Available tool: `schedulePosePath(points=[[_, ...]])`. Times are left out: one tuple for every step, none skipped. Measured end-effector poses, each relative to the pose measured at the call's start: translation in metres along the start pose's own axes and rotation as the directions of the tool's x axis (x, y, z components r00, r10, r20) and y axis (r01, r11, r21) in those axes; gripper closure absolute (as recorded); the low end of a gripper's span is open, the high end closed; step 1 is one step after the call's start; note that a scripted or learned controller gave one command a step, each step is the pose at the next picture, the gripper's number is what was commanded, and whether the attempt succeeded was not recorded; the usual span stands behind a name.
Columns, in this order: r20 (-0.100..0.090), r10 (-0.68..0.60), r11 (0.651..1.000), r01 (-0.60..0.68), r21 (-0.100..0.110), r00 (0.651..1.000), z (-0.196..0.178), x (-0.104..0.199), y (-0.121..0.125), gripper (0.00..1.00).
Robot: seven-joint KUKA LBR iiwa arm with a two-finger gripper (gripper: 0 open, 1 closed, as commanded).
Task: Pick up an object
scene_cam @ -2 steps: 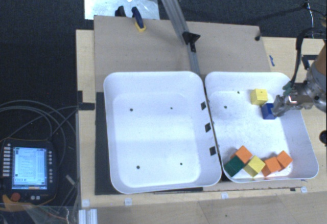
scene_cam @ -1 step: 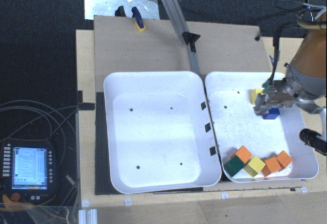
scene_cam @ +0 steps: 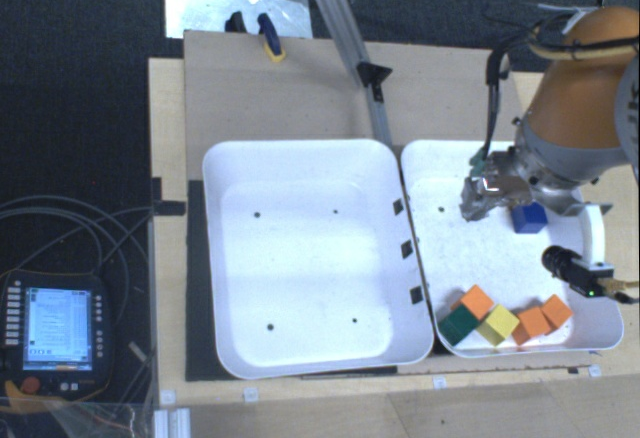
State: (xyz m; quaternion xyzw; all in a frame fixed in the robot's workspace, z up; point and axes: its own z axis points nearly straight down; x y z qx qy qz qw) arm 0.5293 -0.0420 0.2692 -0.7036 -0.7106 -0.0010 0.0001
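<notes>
My gripper [scene_cam: 482, 198] hangs over the upper middle of the right bin [scene_cam: 432, 226], its metal tip pointing left and down. Just to its right a blue cube [scene_cam: 529, 218] lies on the bin floor, partly under the wrist. Along the bin's front edge sits a cluster of blocks: an orange one [scene_cam: 477, 302], a dark green one [scene_cam: 459, 326], a yellow one [scene_cam: 497, 326] and two more orange ones [scene_cam: 531, 323] [scene_cam: 557, 310]. I see nothing between the gripper's tips.
The left bin [scene_cam: 230, 226] adjoins the right one, with small black clips along the shared wall. A slanted metal pole [scene_cam: 340, 16] crosses the bench behind the bins. A control pendant [scene_cam: 55, 331] with cables lies off the bench at the left.
</notes>
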Motion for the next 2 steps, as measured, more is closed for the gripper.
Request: schedulePosePath(points=[[-0.001, -0.001, 1.000, 0.001, 0.001, 1.000, 0.009, 0.050, -0.010, 1.00], [0.000, -0.001, 1.000, 0.001, -0.001, 1.000, 0.018, 0.100, 0.005, 1.00]])
